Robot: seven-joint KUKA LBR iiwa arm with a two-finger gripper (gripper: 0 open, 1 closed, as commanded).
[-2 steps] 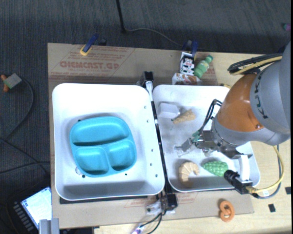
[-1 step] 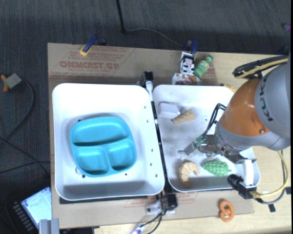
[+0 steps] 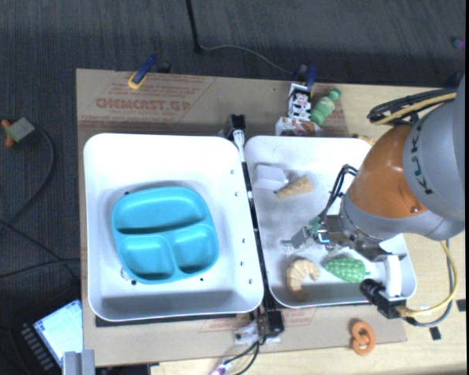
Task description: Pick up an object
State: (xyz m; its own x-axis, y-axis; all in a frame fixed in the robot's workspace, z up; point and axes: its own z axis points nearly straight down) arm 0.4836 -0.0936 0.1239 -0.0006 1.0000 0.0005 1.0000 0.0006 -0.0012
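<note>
The right white bin (image 3: 259, 209) holds several small items. A tan cone-shaped piece (image 3: 295, 186) and a white piece (image 3: 270, 176) lie near its far left corner. A beige croissant-like item (image 3: 302, 273) and a green bumpy item (image 3: 345, 269) lie near its front edge. My gripper (image 3: 316, 235) hangs low over the middle of this bin, just above and behind the croissant and the green item. The orange band of the arm (image 3: 383, 182) covers the bin's right part. Nothing is visibly held.
The left white bin (image 3: 98, 209) holds a blue divided plate (image 3: 166, 233). Behind the right bin stand a small figure and a green bottle-like toy (image 3: 311, 108). An orange ring (image 3: 363, 336) lies on the bench in front. Cables run at the right.
</note>
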